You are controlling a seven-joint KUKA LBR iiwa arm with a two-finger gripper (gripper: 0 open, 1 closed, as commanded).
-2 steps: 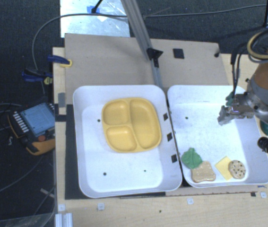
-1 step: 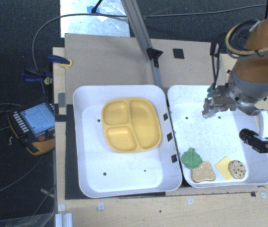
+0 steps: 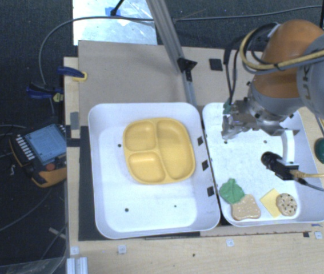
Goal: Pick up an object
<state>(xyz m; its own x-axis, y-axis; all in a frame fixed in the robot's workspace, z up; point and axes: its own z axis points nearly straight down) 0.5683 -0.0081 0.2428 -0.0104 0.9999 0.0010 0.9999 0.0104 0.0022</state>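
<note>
Gripper over right bin upper left, finger state indeterminate; food clustered at near edge, ungrasped

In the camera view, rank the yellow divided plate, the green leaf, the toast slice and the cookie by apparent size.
1. yellow divided plate, by far the largest.
2. toast slice and green leaf: they look about alike, so I won't rank them.
3. cookie, the smallest.

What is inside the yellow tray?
The yellow tray in the left bin has three compartments, and all three look bare. The toy food lies in the right bin instead.
</note>
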